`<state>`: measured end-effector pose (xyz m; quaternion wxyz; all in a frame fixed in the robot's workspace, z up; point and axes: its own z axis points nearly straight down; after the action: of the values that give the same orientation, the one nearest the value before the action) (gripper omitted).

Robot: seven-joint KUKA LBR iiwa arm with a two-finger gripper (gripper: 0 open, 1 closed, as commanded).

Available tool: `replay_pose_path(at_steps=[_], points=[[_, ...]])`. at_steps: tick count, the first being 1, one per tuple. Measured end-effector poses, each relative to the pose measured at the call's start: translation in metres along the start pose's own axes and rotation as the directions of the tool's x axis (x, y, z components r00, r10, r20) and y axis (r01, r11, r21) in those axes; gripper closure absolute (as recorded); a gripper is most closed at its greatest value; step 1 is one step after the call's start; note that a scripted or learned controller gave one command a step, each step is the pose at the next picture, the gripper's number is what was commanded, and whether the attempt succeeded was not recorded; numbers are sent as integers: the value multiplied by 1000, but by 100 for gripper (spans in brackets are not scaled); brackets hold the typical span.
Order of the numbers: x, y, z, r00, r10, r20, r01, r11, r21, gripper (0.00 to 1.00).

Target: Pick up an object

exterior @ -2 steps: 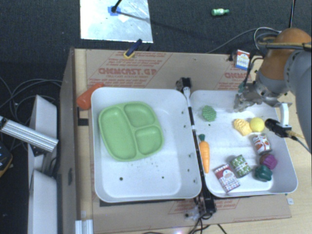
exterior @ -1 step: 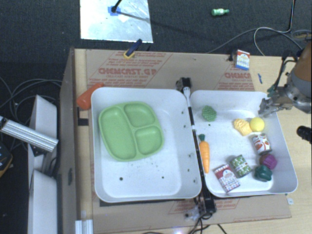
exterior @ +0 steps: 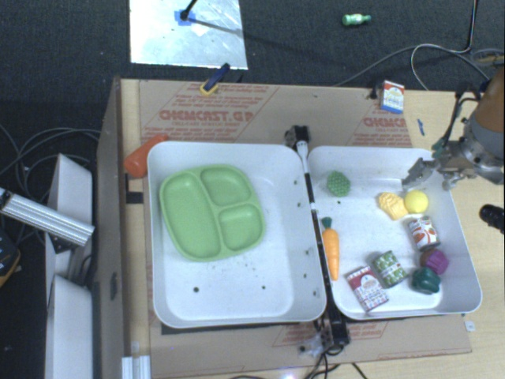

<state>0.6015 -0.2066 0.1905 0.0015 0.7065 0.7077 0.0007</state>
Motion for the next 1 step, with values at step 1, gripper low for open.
replay_pose_path(at_steps=[1], points=[[1, 26, 99, 1000, -3, -1, 3, 1000, -9, 0]])
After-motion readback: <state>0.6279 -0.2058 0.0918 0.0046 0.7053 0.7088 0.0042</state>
